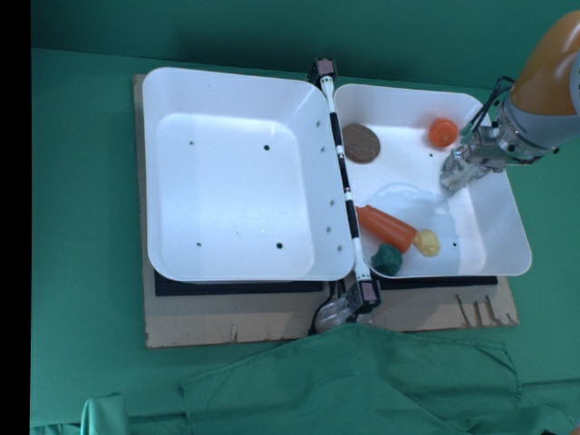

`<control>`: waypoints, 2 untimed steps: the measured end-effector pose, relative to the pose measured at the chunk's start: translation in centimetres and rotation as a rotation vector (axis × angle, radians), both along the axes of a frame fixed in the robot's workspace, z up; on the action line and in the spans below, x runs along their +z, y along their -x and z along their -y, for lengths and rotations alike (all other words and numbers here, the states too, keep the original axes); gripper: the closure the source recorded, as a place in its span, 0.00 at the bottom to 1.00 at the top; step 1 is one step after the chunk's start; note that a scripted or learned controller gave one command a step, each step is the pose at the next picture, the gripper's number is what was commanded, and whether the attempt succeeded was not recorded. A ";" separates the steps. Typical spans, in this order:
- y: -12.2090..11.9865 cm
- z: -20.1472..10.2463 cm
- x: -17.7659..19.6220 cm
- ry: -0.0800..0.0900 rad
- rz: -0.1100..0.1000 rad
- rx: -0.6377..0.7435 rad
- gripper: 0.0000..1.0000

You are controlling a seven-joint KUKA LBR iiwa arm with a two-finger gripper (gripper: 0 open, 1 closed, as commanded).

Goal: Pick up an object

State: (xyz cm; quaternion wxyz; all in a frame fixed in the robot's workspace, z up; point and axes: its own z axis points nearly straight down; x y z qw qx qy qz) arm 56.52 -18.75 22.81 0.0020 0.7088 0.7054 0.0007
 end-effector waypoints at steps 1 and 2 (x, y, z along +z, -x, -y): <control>-0.1 0.0 -0.2 0.000 0.000 0.001 0.00; 4.3 -1.3 -4.4 0.006 0.016 0.000 0.00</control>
